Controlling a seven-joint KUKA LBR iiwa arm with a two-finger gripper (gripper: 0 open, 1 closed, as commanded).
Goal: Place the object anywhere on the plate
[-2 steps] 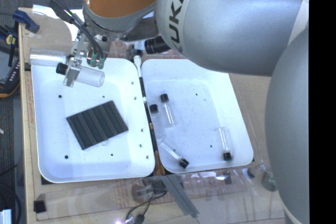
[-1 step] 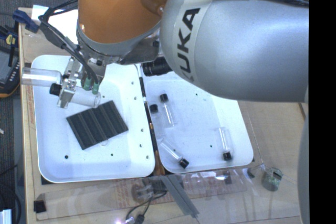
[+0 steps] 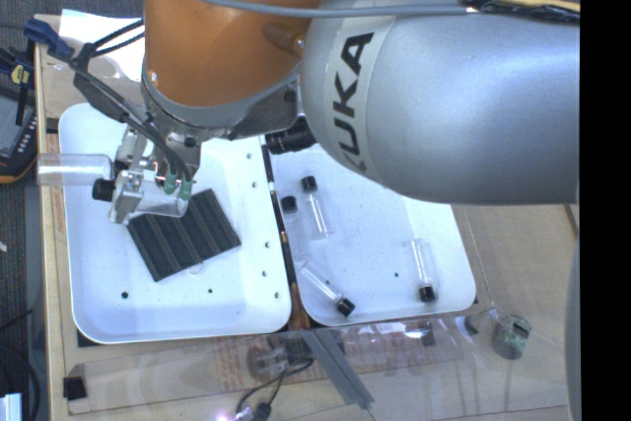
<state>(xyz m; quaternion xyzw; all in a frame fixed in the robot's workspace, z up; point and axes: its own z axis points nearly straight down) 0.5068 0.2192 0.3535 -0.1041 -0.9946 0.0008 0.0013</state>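
Note:
A dark ribbed rectangular plate (image 3: 187,234) lies in the left bin (image 3: 148,311), turned at a slant. My gripper (image 3: 150,200) hangs just over the plate's upper left corner, under the orange wrist. A clear vial (image 3: 67,169) with a black cap (image 3: 102,190) sticks out sideways from the gripper's left side, past the bin's left rim. The view does not show whether the vial is gripped or just lies beside the gripper.
The right bin (image 3: 449,222) holds three clear vials with black caps: one at the upper left (image 3: 315,210), one near the front (image 3: 323,288) and one at the right (image 3: 422,261). A loose black cap (image 3: 288,204) lies close to the divider. The arm's large grey body covers the bins' far side.

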